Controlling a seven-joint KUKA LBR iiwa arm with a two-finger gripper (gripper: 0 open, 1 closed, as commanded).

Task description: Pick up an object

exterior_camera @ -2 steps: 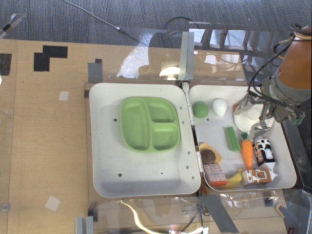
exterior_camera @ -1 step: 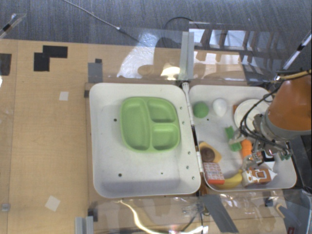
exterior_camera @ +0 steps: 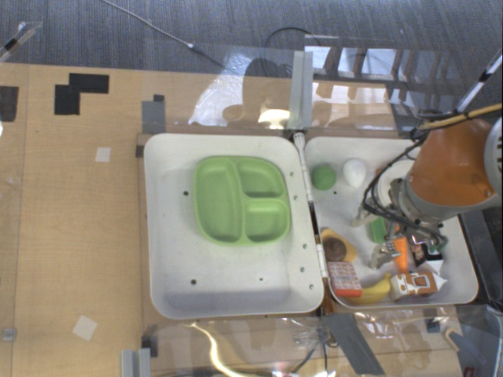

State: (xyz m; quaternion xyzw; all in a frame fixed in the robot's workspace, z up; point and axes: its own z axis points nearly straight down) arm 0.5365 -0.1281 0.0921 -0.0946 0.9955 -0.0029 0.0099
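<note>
the left bin (exterior_camera: 169,289) holds a green divided plate (exterior_camera: 241,199) lying flat near its middle, apart from the arm's work. in the right bin (exterior_camera: 470,285) a green ball (exterior_camera: 323,177) and a white ball (exterior_camera: 354,171) sit at the far side, while a brown round piece (exterior_camera: 336,247), a red-patterned packet (exterior_camera: 344,278) and a banana (exterior_camera: 379,289) crowd the near side. the gripper (exterior_camera: 399,251) hangs low at the right of that clutter, just above an orange piece (exterior_camera: 402,254) and a small carton (exterior_camera: 414,285); how its jaws stand i cannot tell, so the nearest candidates lie directly beneath and slightly nearer the camera.
</note>
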